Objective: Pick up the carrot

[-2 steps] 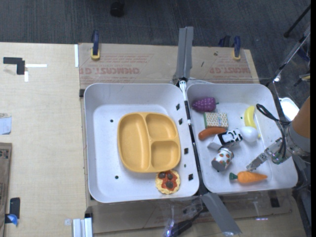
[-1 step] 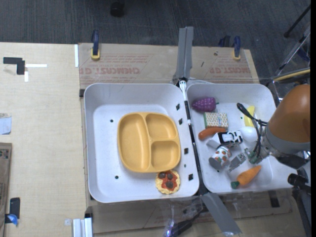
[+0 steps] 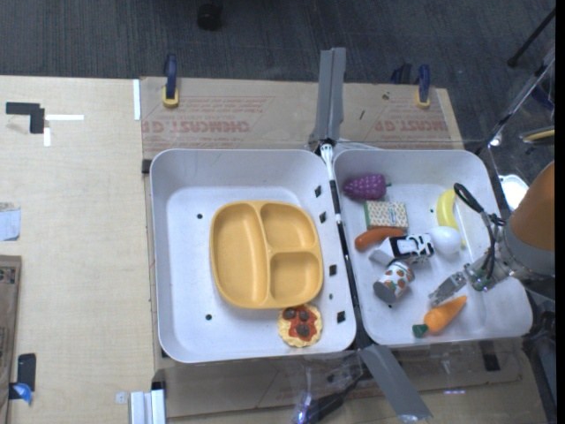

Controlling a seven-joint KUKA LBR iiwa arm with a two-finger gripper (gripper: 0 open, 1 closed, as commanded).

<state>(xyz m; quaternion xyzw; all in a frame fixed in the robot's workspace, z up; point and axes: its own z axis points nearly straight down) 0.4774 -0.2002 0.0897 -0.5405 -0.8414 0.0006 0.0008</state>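
Carrot (image 3: 440,314) lies in the right bin (image 3: 494,329), near its front wall, tilted, with the green end toward the front left and the orange tip toward the back right. Just behind the tip hangs the gripper (image 3: 455,283), a metal part that comes in from the right under the wrist. It is close above the carrot's thick end, but I cannot tell if it touches it, and nothing sits between the fingers. If the pincer is open or closed, I cannot tell; the part is small and blurred.

I judge the step to be the approach, the grasp not yet made. The next move calls for bringing the gripper over the middle of the carrot, turning it so that it closes across the narrow body and not along it, then going down and closing.

Around it are a small can (image 3: 394,281) to the left, a white egg (image 3: 446,239) and a banana (image 3: 447,208) behind, a sausage (image 3: 380,235) and purple grapes (image 3: 365,185) further back. The left bin (image 3: 177,263) holds a yellow tray (image 3: 265,253) and a small pizza (image 3: 300,324).

The arm (image 3: 537,219) is cut off at the right edge, and black cables (image 3: 472,203) cross the banana
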